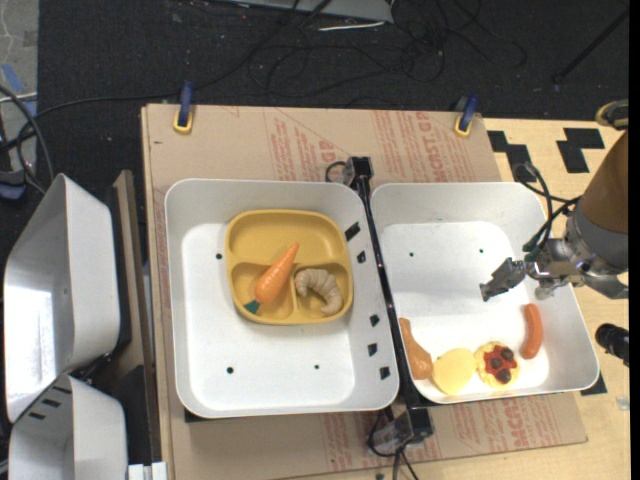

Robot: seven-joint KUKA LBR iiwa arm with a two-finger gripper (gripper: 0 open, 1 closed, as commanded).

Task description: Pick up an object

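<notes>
My gripper (520, 279) hangs over the middle right of the right bin (440, 213), open, with nothing between its fingers. One dark finger (497, 283) points left over bare bin floor. Just below the gripper lies a red sausage (532, 330), apart from it. Along the bin's front edge sit a berry tart (498, 363), a pale yellow disc (455, 370) and an orange sausage-shaped piece (414, 349). In the left bin (200, 348) a yellow divided plate (245, 233) holds a carrot (277, 273) and a beige curled shrimp-like piece (320, 288).
The two bins meet at a dark divider (372, 268) with clips. The arm's grey body with its orange band (612, 203) enters from the right. The bench's cardboard surface (300, 133) surrounds the bins, and white containers (55, 288) stand off to the left.
</notes>
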